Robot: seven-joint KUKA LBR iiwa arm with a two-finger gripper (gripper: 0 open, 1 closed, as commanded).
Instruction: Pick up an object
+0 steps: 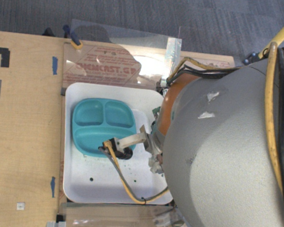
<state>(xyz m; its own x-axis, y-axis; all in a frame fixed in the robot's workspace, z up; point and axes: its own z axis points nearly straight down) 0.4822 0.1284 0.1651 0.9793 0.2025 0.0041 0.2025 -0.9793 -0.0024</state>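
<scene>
Hand [154, 156]: mostly hidden under the arm [227, 152]. A few pale metal parts show at the arm's left edge, over the bin's right side. Whether it is clenched, released or grasping anything cannot be told.

Arm: smooth matte grey shell, rounded and very large in view. It covers the right half of the scene and is cut off by the frame's right and bottom edges. Orange band [166, 112] shows as a narrow curved strip along the shell's left edge.

Plate [103, 127]: teal, smooth, plastic-looking, a rounded rectangle with three compartments, two small on the far side and one long on the near side. It lies flat in the far-left part of the bin. Its near-right rim is covered by robot parts, just beside the hand.

Bin [66, 143]: white, shallow, with rounded corners. Its right side is hidden by the arm. A few small dark specks [92, 179] sit on its bare floor; what they are cannot be told.

Bench [22, 125]: flat tan surface, like cardboard, with bits of blue tape [54, 64]. A clear glossy sheet [106, 65] with blurred reddish print lies behind the bin. Grey carpeted floor [141, 6] runs along the top.
</scene>
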